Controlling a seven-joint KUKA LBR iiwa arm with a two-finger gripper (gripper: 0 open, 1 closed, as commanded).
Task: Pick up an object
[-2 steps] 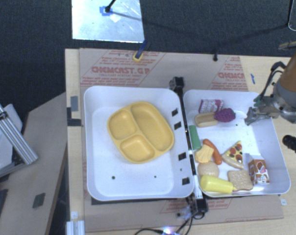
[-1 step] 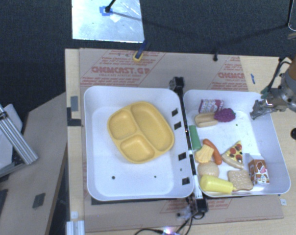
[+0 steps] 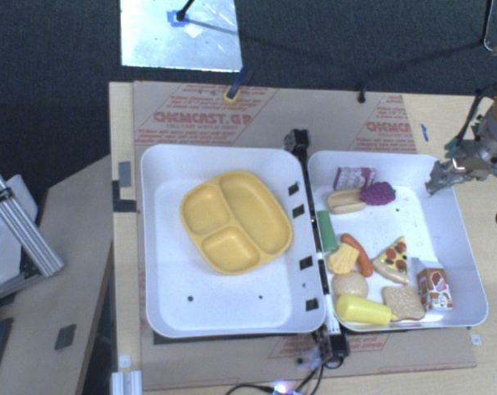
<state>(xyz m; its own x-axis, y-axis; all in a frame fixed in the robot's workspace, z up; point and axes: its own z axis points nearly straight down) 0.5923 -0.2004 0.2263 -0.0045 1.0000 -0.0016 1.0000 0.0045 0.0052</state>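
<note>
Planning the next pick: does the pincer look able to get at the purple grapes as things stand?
Probably yes. The purple grapes lie uncovered in the right bin, bare floor toward the pincer poised over the bin's far right corner.

The surface [image 3: 125,303] carries a printed cardboard sheet [image 3: 203,113]. On the sheet, 2 white bins sit side by side: left bin [image 3: 162,303], right bin [image 3: 471,290], rims touching.
</note>
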